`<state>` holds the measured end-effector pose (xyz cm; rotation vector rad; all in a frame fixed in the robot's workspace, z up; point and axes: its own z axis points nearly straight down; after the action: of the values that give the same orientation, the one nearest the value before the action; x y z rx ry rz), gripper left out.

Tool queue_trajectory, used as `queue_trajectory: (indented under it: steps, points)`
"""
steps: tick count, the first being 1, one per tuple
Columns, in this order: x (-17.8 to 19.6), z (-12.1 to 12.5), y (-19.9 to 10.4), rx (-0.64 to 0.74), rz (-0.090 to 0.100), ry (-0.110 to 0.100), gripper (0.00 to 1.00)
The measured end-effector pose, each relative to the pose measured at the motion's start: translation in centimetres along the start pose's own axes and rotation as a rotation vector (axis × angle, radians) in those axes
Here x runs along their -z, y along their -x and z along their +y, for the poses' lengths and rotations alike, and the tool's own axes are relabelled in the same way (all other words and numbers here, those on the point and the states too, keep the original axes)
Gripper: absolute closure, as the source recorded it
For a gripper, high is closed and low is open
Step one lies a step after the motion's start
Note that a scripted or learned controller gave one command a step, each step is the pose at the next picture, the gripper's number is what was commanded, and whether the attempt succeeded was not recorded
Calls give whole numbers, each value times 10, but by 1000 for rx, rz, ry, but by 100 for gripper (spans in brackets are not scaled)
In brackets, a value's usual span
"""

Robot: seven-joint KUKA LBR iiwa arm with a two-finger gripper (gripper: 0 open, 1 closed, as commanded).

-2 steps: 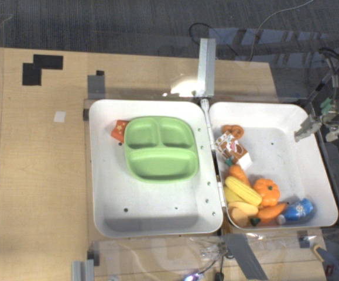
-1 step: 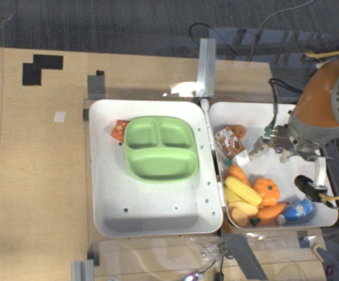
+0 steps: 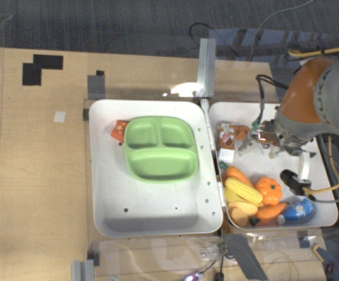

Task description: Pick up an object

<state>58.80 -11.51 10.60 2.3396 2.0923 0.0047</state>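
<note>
You saw the tray (image 3: pixel 160 148) lying in the left bin (image 3: pixel 108 204), a packet (image 3: pixel 119 132) tucked under its left edge; the toy food (image 3: pixel 248 195) crowded the right bin's (image 3: pixel 327 215) near corner.

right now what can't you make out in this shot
- Hand: the arm's wrist covers most of it, so its grip cannot be read.
- Red item: the green tray in the left bin hides most of it.
- Brown packet: label too small to read.
- Toy food pile: pieces overlap; the lowest are partly hidden.
- Blue item: too small to identify.
</note>
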Motion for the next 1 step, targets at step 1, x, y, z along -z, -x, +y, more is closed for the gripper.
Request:
queue_trajectory:
  steps: [1]
  points:
    - [-18,78,-32,87,-2,5,0]
